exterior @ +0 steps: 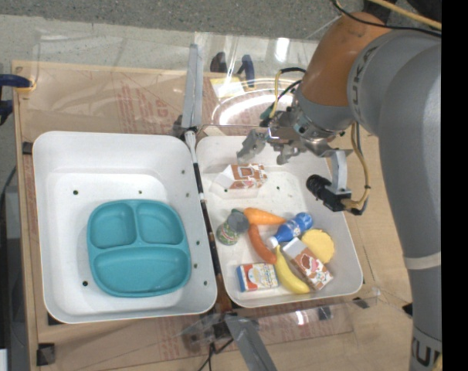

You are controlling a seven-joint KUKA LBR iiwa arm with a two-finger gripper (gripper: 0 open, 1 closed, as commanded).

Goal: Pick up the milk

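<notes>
While your gripper hangs with fingers spread and nothing between them, the milk lies just below at six o'clock, in the right bin.

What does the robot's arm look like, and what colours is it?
The arm is thick, round and smooth, mostly grey, with an orange band near its wrist. Thin yellowish and dark cables loop around it, and a small black part hangs off the side. The end effector is small, made of grey metal, with two short fingers.
</notes>
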